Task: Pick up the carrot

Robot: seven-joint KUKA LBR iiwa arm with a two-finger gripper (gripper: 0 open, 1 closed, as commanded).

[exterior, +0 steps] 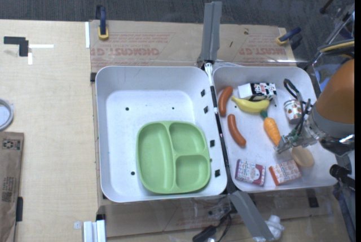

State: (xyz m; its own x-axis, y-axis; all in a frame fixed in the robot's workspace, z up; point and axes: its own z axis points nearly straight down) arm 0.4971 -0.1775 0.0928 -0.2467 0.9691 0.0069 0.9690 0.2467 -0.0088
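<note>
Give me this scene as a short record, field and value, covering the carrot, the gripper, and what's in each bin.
target: carrot, lying in right bin
gripper: low over right bin, just right of carrot, nothing seen held
carrot neighbours: banana up-left, two sausages to the left
other right bin items: two small packets along near edge
left bin: green plate with three compartments
task state: carrot not yet lifted

Two white bins (107, 122), side by side. One green divided plate (172, 157) with three compartments. Two sausages (225, 100). One banana (251, 104). One carrot (272, 130). Two small red-and-white packets (250, 172). One black-and-white carton (257, 89). One small printed cup (291, 110).
</note>
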